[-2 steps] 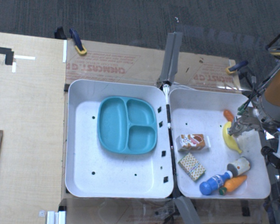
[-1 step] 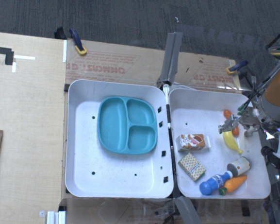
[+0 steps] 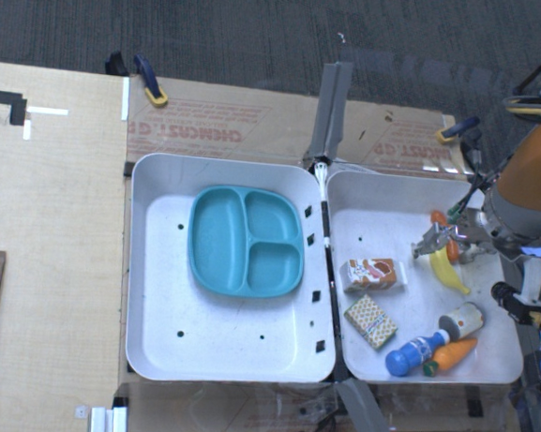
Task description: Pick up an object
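1. Two shallow white bins [image 3: 145, 246] sit side by side on the table; the left one holds a teal divided plate [image 3: 247, 241].
2. Over in the right bin, the hand [image 3: 438, 242] hovers right above a yellow banana [image 3: 449, 273], whether spread or closed, I cannot tell.
3. Nearby lie a brown snack packet [image 3: 373, 275], a patterned box [image 3: 370, 321], a blue bottle [image 3: 414, 354] and an orange carrot [image 3: 454, 353] — loosely scattered, giving easy pickings.

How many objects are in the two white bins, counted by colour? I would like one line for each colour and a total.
Teal: 1, the divided plate in the left bin
Yellow: 1, the banana
Orange: 1, the carrot
Blue: 1, the bottle
Brown and white: 1, the snack packet
Patterned beige: 1, the small box
Grey and white: 1, the can
Total: 7
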Available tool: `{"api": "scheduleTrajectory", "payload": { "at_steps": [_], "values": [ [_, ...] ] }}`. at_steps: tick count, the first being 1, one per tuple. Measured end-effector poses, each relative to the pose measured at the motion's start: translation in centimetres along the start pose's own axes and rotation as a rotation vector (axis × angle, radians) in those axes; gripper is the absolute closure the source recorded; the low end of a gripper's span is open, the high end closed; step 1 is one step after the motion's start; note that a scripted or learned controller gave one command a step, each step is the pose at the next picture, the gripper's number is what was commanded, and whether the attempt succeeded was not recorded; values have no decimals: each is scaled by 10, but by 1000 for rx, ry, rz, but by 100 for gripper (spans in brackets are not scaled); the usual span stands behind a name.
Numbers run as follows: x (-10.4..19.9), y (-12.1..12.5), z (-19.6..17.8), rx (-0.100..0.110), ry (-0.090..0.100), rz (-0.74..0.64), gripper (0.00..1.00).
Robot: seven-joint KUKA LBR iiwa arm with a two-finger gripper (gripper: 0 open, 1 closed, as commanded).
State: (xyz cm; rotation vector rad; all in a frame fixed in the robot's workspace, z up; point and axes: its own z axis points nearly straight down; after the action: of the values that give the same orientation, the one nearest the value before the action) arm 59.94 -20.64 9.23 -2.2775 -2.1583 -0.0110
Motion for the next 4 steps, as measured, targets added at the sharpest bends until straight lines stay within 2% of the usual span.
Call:
{"api": "scheduleTrajectory", "payload": {
  "at_steps": [1, 2, 3, 4],
  "values": [
    [56, 54, 0, 1, -9, 120, 0],
    [56, 54, 0, 1, -10, 121, 0],
    [55, 51, -7, 14, -11, 118, 100],
    [185, 37, -167, 1, -9, 145, 100]
  ]
}}
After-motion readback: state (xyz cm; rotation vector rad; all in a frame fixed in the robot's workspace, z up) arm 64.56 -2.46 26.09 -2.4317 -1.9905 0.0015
